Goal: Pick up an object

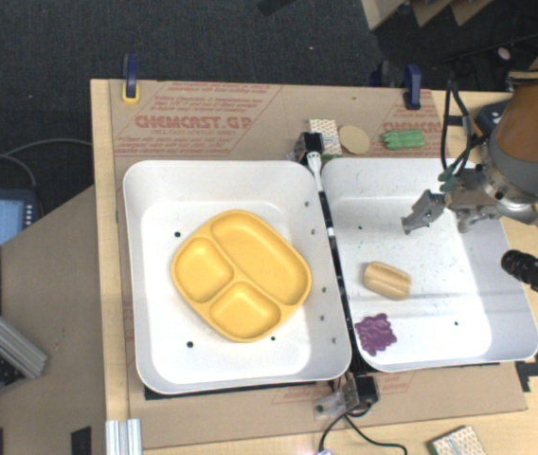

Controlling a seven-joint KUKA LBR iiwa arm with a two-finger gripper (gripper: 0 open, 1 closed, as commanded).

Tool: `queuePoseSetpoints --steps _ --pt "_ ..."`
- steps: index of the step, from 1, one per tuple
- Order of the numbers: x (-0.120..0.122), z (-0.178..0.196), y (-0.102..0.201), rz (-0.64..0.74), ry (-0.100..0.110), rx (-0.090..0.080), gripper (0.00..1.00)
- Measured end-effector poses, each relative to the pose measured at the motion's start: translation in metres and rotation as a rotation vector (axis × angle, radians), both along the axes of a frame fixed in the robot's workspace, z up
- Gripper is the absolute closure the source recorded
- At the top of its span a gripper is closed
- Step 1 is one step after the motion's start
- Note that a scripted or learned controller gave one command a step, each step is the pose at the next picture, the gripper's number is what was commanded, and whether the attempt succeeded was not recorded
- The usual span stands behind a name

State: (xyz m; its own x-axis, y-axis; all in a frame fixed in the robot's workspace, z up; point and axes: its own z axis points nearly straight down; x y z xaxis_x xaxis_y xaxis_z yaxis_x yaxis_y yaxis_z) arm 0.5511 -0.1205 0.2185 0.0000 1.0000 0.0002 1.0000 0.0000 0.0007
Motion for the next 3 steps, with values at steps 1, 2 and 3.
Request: queuePoseSetpoints --steps 1,2,3 --pt "-0.078 -0.134 0.024 -0.002 0.019 0.006 0.00" --pt "-0.038 -0.134 0.025 0.002 -0.003 -0.002 0.00" --pt "-0.008 -0.134 0.018 0.001 -0.004 -0.002 0.00"
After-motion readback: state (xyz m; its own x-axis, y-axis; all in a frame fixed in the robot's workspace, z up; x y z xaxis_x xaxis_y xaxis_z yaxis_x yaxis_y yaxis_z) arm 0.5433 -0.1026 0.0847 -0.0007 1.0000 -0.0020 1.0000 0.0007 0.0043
